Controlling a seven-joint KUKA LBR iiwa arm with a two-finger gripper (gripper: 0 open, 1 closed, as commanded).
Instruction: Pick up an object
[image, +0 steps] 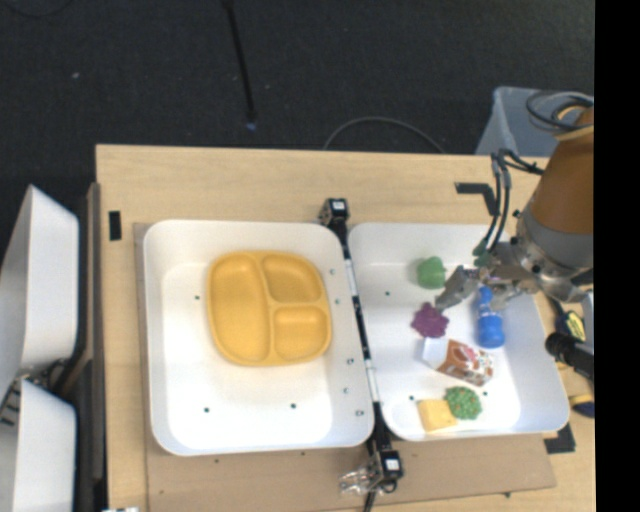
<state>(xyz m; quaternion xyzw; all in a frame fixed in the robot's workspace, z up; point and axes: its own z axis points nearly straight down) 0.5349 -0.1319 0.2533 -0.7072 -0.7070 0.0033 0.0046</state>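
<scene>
Blue bottle (489, 324) — long axis up-down, beside pincer (470, 284)

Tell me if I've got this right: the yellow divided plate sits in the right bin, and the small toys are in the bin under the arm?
Not quite. The camera view shows the yellow divided plate in the left bin; the small toys do lie in the right bin, under the arm.
</scene>
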